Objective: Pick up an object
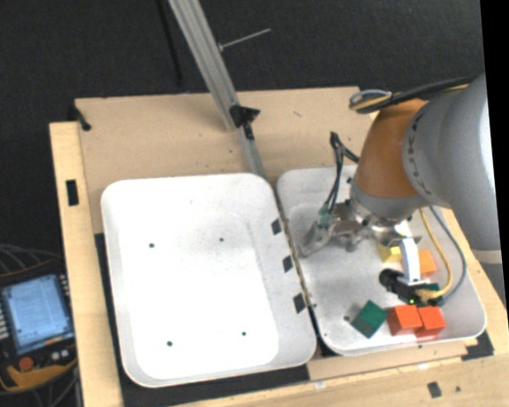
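Two bins point(117, 254) on bench; my gripper point(315, 235) hangs over right bin's left edge, can't tell its state. Nearest pick, green block point(367, 318), lies toward near edge w/ red blocks point(415, 319) beside it, well apart from me.

The left bin point(194, 274) lies bare across its whole floor, so a gripper could come down anywhere inside it. The right bin point(332, 276) is tighter: the arm point(429, 170) covers its upper half, and a green block point(367, 318), two orange blocks point(417, 319) and a yellow piece point(390, 252) (partly hidden) crowd the lower right. Its lower left floor stays free. A slanted metal pole point(211, 64) crosses above the bins' far edge.
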### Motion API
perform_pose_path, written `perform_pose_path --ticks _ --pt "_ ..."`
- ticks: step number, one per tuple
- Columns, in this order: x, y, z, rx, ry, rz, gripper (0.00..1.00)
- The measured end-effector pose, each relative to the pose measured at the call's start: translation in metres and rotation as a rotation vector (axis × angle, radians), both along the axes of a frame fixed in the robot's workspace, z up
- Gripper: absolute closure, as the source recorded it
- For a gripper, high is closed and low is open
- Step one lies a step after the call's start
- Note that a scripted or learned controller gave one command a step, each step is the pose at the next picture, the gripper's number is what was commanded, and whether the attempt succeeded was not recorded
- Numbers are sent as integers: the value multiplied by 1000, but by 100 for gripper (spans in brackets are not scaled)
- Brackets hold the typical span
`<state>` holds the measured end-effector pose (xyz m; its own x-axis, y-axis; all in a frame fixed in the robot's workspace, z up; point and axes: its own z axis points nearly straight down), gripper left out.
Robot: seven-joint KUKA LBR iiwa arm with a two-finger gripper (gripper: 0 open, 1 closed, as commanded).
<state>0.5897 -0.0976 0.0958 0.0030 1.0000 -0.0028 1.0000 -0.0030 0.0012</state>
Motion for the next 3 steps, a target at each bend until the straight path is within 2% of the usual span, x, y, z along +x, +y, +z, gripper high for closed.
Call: perform_pose_path --ticks 1,3 --pt "1 -1 13 2 -5 -8 100" --pt "7 -13 121 1 -6 5 100"
